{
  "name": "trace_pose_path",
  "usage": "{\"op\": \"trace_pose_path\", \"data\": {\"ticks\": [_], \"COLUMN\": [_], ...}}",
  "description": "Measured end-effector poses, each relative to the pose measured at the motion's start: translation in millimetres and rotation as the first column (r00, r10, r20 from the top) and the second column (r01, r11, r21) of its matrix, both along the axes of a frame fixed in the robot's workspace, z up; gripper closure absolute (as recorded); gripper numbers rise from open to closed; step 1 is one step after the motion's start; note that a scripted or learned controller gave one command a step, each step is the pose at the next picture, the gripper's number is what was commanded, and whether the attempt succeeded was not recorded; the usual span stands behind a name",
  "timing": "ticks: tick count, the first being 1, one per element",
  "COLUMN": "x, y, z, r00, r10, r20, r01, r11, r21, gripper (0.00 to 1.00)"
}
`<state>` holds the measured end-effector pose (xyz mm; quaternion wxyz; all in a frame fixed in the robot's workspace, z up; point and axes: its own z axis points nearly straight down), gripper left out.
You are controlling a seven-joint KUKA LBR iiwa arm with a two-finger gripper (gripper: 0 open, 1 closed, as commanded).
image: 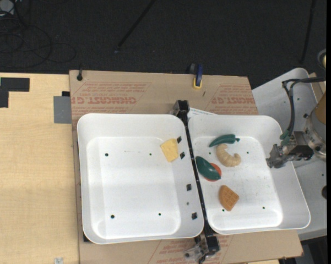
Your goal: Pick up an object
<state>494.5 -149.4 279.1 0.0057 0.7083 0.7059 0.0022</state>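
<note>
Camera view, looking down at a slant, puts my gripper (276,158) just outside the right bin's (289,202) right-hand rim, about level with the middle of that wall and low beside it. Whether it is spread or pressed together I cannot tell; it reads as a small dark cluster with nothing visibly in it.

Everything I place here is relative to the right bin. Inside it, four things sit toward the wall it shares with the left bin (93,202). A dark green pepper-like piece (224,140) lies nearest the far rim. Just beside it, toward the near rim, is a pale curled piece (228,158), possibly a shrimp or a croissant. A green-and-red piece (207,169) lies against the shared wall, and an orange-brown wedge like a biscuit (228,197) rests nearer the near rim, apart from the others. The bin's floor on my side, between those things and the right-hand wall, is bare white, so open room lies directly past the rim beside me.

Across the shared wall, the left bin holds one yellow block (169,149) tucked close to that wall. Black clips (194,186) run along the divide, and brown cardboard (154,95) lies under both bins. A blue-and-yellow clamp (197,76) sits at the cardboard's far edge.
</note>
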Motion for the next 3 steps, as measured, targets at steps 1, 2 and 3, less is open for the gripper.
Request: {"op": "trace_pose_path", "data": {"ticks": [1, 2, 3], "x": [24.4, -2.8, 11.0], "y": [81.2, 130.7, 238.5], "z": [75.6, 33.7, 165.5], "r00": [1.0, 1.0, 1.0], "r10": [0.011, 0.007, 0.016], "r20": [-0.006, -0.019, 0.0], "r01": [-0.011, -0.007, -0.016], "r11": [1.0, 1.0, 1.0], "r21": [0.005, 0.007, 0.008], "gripper": [1.0, 1.0, 1.0]}}
